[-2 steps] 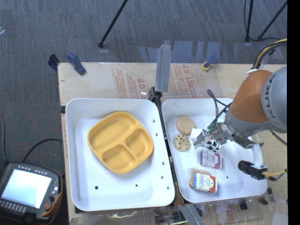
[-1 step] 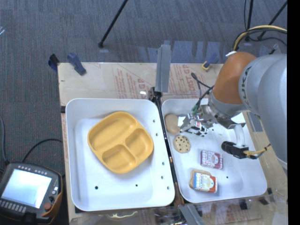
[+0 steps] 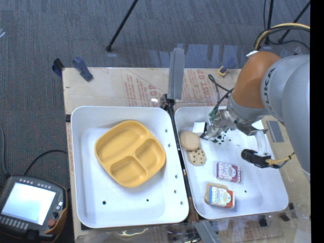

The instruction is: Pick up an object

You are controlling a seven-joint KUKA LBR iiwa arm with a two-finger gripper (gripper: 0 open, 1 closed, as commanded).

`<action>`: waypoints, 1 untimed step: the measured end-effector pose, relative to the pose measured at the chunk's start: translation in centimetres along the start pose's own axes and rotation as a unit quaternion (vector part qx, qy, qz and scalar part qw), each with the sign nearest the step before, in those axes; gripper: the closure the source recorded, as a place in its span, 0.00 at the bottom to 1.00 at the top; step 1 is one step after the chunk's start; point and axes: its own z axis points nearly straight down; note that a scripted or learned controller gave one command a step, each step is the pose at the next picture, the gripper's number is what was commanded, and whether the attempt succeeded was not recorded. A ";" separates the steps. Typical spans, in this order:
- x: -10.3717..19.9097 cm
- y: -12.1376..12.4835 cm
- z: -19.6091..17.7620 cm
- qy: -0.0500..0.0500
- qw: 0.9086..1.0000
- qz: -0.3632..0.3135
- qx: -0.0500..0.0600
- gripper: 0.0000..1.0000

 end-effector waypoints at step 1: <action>1.6 -6.3 3.1 0.004 0.979 0.201 0.024 1.00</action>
